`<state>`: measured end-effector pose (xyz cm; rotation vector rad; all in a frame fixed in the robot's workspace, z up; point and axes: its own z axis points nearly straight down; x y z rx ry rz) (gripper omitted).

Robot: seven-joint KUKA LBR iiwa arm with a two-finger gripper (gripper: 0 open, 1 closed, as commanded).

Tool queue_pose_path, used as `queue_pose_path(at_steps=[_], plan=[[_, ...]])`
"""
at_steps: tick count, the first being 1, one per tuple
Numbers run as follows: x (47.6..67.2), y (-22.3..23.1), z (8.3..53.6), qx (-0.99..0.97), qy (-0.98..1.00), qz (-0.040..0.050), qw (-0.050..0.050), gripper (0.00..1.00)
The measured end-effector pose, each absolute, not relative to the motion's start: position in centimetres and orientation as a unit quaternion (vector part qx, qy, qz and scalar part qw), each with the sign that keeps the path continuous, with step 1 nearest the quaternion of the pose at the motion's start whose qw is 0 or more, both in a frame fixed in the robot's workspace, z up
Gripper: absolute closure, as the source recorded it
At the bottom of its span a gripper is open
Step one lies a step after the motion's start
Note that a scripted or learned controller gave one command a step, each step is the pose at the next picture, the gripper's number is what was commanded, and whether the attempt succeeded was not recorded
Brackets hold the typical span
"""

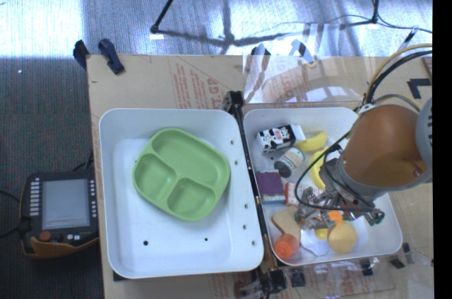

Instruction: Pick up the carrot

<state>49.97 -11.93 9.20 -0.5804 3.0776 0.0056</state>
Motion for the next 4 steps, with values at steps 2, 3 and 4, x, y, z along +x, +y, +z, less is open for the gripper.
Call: queue_pose_path(at_steps=[2,3,4], plan=[[51.5,-11.6,22.7,-0.311,0.951,0.0012,0.002,0.0],[48.7,-16.5,12.3,-0.23,0.973,0.0038,-0.004,0.0],[48.4,-16.5,8.9,-0.145,0.989,0.0014,0.001,0.0]])
